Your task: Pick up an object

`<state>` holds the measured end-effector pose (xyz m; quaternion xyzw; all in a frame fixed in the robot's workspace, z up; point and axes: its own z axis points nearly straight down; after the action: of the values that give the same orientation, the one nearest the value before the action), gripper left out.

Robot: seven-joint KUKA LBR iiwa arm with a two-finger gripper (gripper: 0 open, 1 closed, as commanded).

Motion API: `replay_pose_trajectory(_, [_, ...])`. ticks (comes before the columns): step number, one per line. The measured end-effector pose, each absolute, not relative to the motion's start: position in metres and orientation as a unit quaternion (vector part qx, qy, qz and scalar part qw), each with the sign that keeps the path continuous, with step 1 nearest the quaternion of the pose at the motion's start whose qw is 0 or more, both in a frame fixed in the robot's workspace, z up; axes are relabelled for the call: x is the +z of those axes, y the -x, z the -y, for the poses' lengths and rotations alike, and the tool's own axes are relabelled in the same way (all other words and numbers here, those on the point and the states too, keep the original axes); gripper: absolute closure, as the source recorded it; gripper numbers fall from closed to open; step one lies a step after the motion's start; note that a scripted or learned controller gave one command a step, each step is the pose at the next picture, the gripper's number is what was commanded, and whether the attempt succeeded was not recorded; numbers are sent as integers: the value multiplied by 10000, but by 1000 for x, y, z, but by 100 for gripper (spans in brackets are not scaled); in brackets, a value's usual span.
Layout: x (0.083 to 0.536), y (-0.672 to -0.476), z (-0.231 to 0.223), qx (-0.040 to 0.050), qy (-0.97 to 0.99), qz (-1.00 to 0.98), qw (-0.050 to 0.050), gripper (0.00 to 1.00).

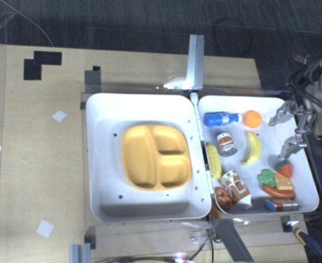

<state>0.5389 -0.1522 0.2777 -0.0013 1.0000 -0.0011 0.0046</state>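
Observation:
The right bin [309, 171] holds several toy foods. There is a blue bottle [221, 118], an orange ball [252, 119], a small can [225, 143], a banana [252, 148], a corn cob [213, 160] and a brown carton [235, 186]. A green vegetable [266, 177], a carrot-like piece [285, 169], a hot dog [279, 190] and a blue and red tube [280, 205] lie at the front right. My gripper [280, 137] hangs over the bin's right side, right of the banana. It is open, with bare bin floor between its fingers.
The left bin [103, 147] holds a yellow divided plate [154, 156]. A metal post [196, 62] stands behind the wall between the bins. The arm and its cables [320, 92] crowd the right edge. Wooden bench [35, 147] spreads to the left.

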Motion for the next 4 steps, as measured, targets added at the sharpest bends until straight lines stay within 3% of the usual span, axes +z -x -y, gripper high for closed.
replay_pose_trajectory(1, [91,-507,163,-19,-170,-9998,85,0])
replay_pose_trajectory(2, [91,-507,163,-20,-165,-9998,87,0])
replay_pose_trajectory(3, [93,-604,205,-2,-1516,-9884,63,0])
replay_pose_trajectory(4, [88,-649,205,7,-3738,-9275,49,0])
